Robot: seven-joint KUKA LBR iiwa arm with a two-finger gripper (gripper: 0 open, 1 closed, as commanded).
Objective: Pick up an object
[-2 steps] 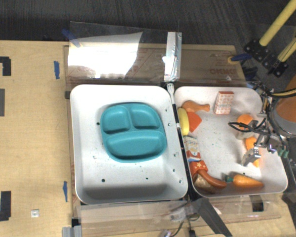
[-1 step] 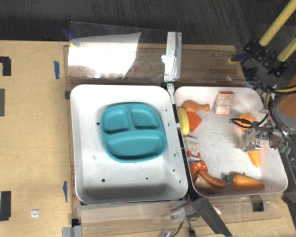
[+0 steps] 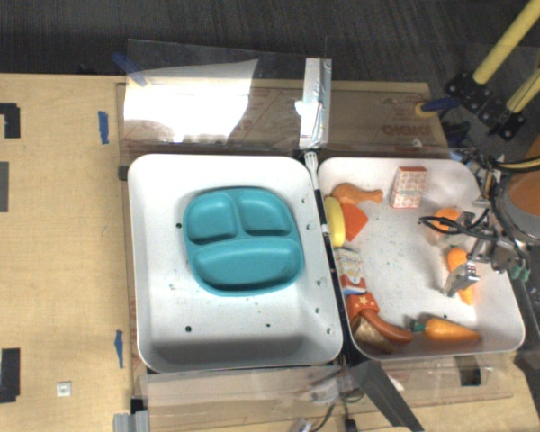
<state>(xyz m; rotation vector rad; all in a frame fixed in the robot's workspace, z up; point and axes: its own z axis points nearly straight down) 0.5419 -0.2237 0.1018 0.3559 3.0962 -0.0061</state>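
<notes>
The right bin (image 3: 499,331) holds several toy foods. An orange drumstick (image 3: 355,193) and a pink box (image 3: 409,187) lie at its far side, a yellow banana (image 3: 332,221) against its left wall. A brown sausage (image 3: 383,330) and an orange carrot (image 3: 447,330) rest along the near wall. My gripper (image 3: 463,275) hangs low over the bin's right side, right at a small orange piece (image 3: 456,259). Another orange piece (image 3: 447,217) lies just beyond it. Whether anything is held is unclear.
The left bin (image 3: 153,241) carries a teal divided plate (image 3: 243,239). A printed packet (image 3: 349,268) lies by the divider between the bins. Yellow poles (image 3: 517,25) stand at the top right, and cables trail around the wrist.
</notes>
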